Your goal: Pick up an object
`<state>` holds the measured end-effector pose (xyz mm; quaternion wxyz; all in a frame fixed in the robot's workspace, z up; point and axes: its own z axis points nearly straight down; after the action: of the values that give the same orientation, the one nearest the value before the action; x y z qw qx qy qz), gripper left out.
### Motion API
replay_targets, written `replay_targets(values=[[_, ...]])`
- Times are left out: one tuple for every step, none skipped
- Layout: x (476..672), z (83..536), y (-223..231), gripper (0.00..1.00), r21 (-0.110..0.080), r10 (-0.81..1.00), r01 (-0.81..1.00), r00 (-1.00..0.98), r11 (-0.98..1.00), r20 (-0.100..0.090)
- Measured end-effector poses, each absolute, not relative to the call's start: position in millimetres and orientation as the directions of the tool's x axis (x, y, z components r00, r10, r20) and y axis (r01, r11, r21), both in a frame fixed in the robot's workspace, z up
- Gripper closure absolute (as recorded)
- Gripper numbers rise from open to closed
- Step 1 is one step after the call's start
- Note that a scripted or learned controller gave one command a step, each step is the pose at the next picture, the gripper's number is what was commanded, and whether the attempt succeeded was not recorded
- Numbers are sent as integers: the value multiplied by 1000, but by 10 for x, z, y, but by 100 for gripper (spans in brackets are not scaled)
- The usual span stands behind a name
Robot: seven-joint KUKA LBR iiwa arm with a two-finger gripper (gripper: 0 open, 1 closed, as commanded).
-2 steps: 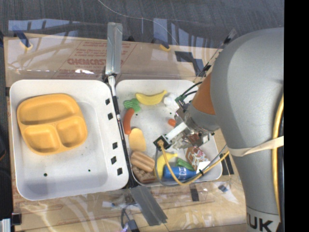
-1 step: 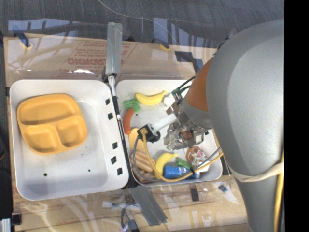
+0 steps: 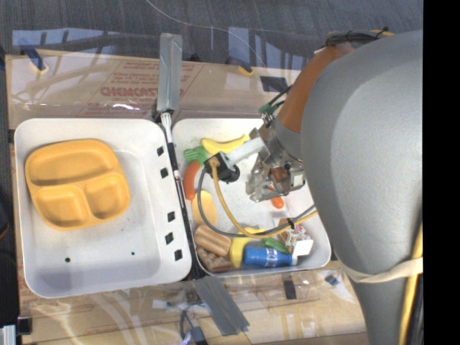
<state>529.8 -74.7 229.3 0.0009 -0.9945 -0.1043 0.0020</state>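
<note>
The grey arm (image 3: 359, 157), smooth and rounded with an orange band above its wrist, is reaching in from the right and hanging over the right bin (image 3: 316, 254), a shallow white tray with rounded corners. Its metallic tool (image 3: 267, 185) is sitting low over the middle of that bin; how it is set is not something the view lets me tell, and nothing is visibly caught in it. Objects are lying scattered around it: a curved yellow banana (image 3: 223, 145) near the far wall, a small green piece (image 3: 192, 154) beside it, a slim orange carrot-like shape (image 3: 190, 180) along the left wall, and a small orange bit (image 3: 277, 203) just beside the tool. Along the near wall a tan, ridged bread-like roll (image 3: 210, 240) is lying next to a blue bottle (image 3: 269, 256) with a yellow end. Thin yellow and black cables (image 3: 219, 203) are looping across the bin floor. The left bin (image 3: 93, 264) is holding a glossy yellow divided plate (image 3: 75, 182) with three compartments. Both bins are resting on a cardboard-covered surface (image 3: 93, 85).
</note>
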Motion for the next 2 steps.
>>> replay_targets(values=[[4755,2016,-739,100,-5,207,207,978,-978,-10],[4767,1975,-547,100,-5,209,209,978,-978,-8]])
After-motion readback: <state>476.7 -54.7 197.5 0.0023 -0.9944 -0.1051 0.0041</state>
